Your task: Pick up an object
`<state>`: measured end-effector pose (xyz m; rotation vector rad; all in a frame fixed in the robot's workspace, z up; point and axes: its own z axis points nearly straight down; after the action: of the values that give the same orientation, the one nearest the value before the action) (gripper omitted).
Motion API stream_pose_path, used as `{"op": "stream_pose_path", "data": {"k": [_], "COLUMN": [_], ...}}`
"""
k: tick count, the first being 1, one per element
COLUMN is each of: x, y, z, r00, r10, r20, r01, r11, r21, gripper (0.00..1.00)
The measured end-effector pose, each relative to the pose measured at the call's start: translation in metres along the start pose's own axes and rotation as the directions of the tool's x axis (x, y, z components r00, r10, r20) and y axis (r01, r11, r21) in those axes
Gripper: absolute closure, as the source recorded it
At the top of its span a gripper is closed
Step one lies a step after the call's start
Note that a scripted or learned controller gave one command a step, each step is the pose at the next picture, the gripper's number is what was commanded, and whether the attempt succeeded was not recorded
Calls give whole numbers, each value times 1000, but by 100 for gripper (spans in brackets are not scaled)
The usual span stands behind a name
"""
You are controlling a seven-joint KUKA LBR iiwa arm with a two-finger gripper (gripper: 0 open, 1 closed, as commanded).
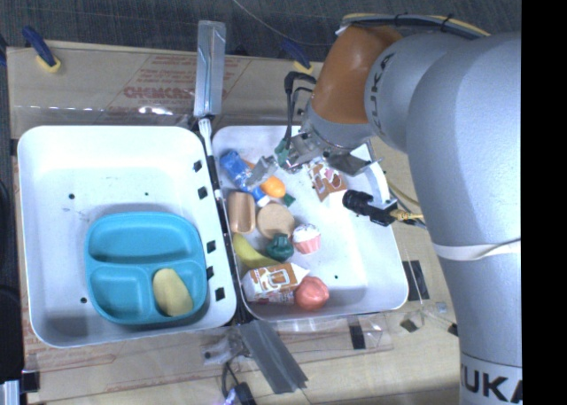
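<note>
Dark carpet lies behind a bench [133, 84] covered in brown board, where two shallow white bins sit side by side so that things can pass from one to the other. Largest in view is the grey KUKA arm [469, 155], which reaches in from the right and bends down over the right bin [376, 270]. Its orange band [350, 75] hangs above the bin's far end. The left bin [53, 164] holds a blue divided tray [133, 248] with a yellow potato-like piece [173, 292] in its near right compartment.

The right bin holds the pickable clutter, bunched along its left side: a small carton [273, 281], a banana [248, 251], a red apple [311, 292], a blue bottle [236, 167] and a small orange [274, 187]. The gripper [297, 151] sits low at the pile's far end, probably aimed at the bottle or the orange. Whether it is released or grasping anything I cannot tell.
</note>
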<state>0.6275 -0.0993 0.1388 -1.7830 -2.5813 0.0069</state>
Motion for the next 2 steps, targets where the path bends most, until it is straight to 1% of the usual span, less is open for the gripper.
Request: {"op": "stream_pose_path", "data": {"k": [1, 2], "x": [-27, -26], "y": [8, 10], "z": [49, 37], "r00": [1000, 1000], "r10": [-21, -27], "r20": [0, 1], "r01": [21, 27], "r11": [1000, 1000], "r21": [-2, -4], "gripper": [0, 100]}}
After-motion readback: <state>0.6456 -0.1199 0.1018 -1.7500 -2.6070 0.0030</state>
